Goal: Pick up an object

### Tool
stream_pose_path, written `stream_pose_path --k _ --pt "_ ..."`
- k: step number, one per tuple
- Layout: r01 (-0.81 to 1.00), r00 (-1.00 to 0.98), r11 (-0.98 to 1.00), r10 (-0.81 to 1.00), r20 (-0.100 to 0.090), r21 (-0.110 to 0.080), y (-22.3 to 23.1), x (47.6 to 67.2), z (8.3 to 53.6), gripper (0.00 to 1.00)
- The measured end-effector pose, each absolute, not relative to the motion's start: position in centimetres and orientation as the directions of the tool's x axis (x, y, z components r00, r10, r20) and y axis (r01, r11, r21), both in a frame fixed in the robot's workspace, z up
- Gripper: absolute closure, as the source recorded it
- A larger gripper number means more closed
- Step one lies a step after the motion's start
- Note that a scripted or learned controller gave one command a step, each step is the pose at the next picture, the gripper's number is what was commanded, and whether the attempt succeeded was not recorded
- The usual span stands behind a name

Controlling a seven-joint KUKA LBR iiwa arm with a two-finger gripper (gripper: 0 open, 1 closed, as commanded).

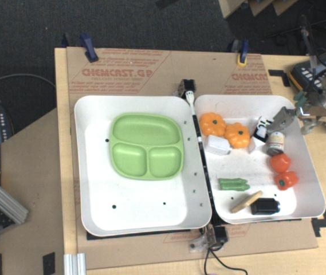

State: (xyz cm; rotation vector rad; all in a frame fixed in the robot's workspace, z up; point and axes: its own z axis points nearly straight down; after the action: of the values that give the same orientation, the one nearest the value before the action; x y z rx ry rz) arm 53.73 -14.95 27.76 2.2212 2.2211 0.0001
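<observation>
The right bin (300, 208) holds several small objects. Two orange pumpkins (212, 124) (238, 135) lie at its far left beside a white block (219, 146). A small black-and-white item (260, 130) and a little jar (275, 143) sit near the middle. Two red tomatoes (280, 163) (287, 180) lie to the right. A green pod (233, 184), a tan stick (246, 201) and a black block (264, 206) lie near the front. My gripper (294, 120) hovers open over the bin's far right corner, just right of the jar, with nothing between its fingers.
The left bin (94, 199) carries a green divided plate (147, 145). A raised rim (200, 153) separates the two bins. The arm (323, 90) reaches in from the right over the bench edge. Clamps (88, 47) (243, 55) hold the cardboard base at the back.
</observation>
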Motion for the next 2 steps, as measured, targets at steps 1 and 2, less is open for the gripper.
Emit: stream_pose_path --k 1,2 --pt "1.000 -0.003 0.003 1.000 -0.004 0.018 -13.5 52.9 41.2 0.00" --pt "1.000 0.002 -0.001 1.000 -0.009 0.020 -17.5 56.8 54.4 0.00"
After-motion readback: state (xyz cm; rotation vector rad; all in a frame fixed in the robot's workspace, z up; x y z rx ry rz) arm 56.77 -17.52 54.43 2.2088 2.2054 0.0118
